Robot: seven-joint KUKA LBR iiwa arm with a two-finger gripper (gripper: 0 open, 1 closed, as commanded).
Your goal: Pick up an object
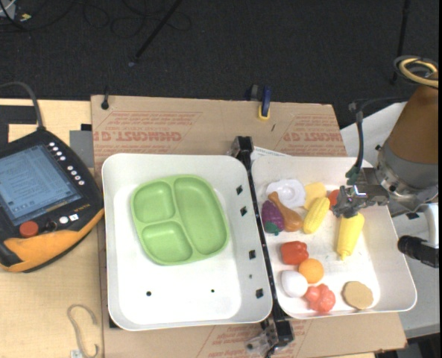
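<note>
My gripper (346, 200) reaches in from the right and hangs low over the right bin (404, 274), near its upper right part. Just below it lies a yellow corn cob (349, 234), whose top end meets the gripper's dark body. To the left are a second yellow cob (315, 215), a small yellow piece (315, 192) and a red piece (332, 198). Further left lie a purple eggplant (272, 216), a brown drumstick (287, 209) and a white item (288, 192). A red pepper (294, 252), an orange (311, 269), a white egg (294, 283), a red berry (321, 298) and a tan cookie (358, 294) sit toward the front.
The left bin (124, 274) holds a green divided plate (180, 218). A black clamp strip (254, 230) joins the two bins. A teach pendant (34, 192) rests on the bench at far left. A blue and yellow clamp (264, 104) stands at the cardboard's back edge.
</note>
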